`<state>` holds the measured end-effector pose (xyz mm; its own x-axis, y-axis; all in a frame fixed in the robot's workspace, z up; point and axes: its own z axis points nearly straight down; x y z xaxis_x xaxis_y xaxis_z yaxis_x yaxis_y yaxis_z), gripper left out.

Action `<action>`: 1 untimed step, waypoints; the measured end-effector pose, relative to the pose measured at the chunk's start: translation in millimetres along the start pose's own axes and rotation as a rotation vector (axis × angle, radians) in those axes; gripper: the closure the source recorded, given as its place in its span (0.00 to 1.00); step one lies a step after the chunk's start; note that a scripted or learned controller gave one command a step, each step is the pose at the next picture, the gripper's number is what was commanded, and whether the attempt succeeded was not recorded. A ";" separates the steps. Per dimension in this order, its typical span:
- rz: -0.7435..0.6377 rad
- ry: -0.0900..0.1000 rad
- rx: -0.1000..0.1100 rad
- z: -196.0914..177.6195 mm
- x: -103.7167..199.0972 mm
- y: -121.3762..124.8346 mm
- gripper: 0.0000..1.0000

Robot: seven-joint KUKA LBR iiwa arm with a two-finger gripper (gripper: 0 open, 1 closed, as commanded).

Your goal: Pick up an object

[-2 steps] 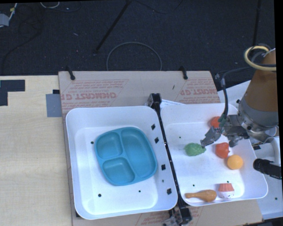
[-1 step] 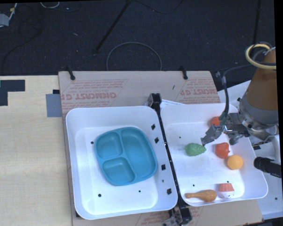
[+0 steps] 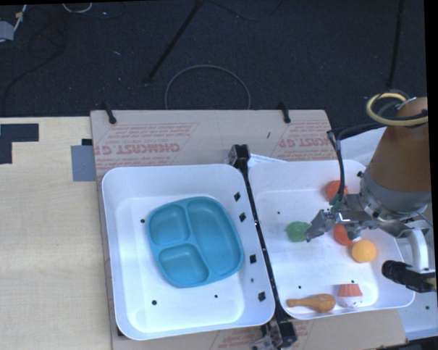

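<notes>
Claw (image 3: 319, 226) just beside green object (image 3: 297, 231)

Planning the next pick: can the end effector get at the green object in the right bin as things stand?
Probably yes. The end effector is right beside the green object, on its right, and the bin floor around that object is bare. The red object and orange ball lie on the arm's side, not between them.

Even overhead light falls on my counter (image 3: 40, 236); the white bins (image 3: 125, 189) are bright but not blown out. Shadows are soft and short. The floor (image 3: 199, 48) behind is dim. Detail is slightly soft and grainy throughout, my arm (image 3: 403, 162) blurred most.
</notes>
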<state>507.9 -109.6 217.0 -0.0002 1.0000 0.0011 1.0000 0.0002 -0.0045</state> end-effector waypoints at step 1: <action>0.000 0.001 0.003 63.2 3.1 1.7 0.00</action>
<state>509.3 -106.4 153.8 -0.0001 1.0000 0.0020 1.0000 0.0001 -0.0073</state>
